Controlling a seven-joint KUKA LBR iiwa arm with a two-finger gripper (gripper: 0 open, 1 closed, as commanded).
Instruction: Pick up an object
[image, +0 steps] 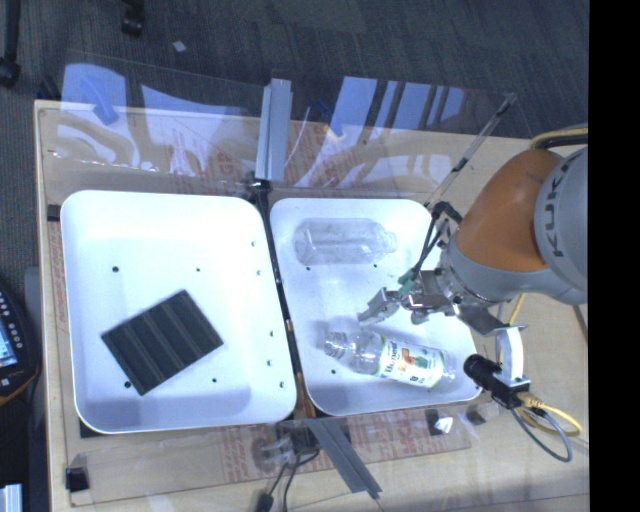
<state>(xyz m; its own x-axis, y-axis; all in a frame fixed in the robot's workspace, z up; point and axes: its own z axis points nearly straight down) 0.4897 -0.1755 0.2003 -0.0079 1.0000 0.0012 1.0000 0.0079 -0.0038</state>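
Note:
In the right bin (300, 300) lie two clear plastic bottles. One bottle (345, 241) rests on its side near the far wall. The other bottle (390, 358), with a white, green and red label, lies on its side near the front wall. My gripper (396, 308) hangs over the bin between them, just above the labelled bottle and a little to its right of middle. Its fingers are open, and only the white floor shows between them. A dark ribbed rectangular pad (162, 341) lies flat in the left bin (80, 250).
The grey arm with its orange band (510, 225) comes in over the right bin's right rim. A black cable and connector (495, 378) hang by the bin's front right corner. A clear panel (275, 130) stands behind both bins.

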